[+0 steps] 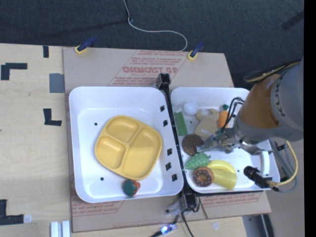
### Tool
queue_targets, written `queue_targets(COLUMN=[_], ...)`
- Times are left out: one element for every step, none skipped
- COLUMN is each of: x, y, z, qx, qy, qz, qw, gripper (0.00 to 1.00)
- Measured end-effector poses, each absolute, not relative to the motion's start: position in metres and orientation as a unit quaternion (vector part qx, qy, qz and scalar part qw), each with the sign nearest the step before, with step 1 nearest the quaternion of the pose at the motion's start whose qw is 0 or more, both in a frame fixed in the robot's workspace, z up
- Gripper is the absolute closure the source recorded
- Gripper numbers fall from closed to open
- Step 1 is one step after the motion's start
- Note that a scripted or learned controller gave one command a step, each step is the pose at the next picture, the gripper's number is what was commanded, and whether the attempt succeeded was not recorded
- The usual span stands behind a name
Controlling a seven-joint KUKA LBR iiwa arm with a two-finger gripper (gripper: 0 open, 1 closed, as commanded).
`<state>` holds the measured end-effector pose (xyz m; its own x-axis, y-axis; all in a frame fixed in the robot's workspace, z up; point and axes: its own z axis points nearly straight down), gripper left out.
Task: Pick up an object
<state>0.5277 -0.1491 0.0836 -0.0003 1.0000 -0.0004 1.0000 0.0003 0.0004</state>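
Gripper (213, 143) over right bin (256, 194) (can't tell its grip state): drop straight onto brown disc (192, 143), avoid green leaf toy (197, 161).

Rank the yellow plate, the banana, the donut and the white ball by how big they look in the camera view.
1. yellow plate, by far the largest
2. banana
3. donut
4. white ball
The donut and ball look close in size, so their order is unsure.
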Motion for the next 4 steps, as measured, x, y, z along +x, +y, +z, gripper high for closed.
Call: queue_targets(x=[0.53,0.528,0.529,0.53], y=[-0.148,-0.143,-0.138,-0.137], z=[0.098,0.16,0.202,0.225], qx=[0.706,0.706,0.706,0.707], qy=[0.708,0.708,0.708,0.708], qz=[0.0026,0.0009,0.0008,0.0003], qw=[0.0,0.001,0.001,0.0], gripper=[1.0,1.0,1.0,1.0])
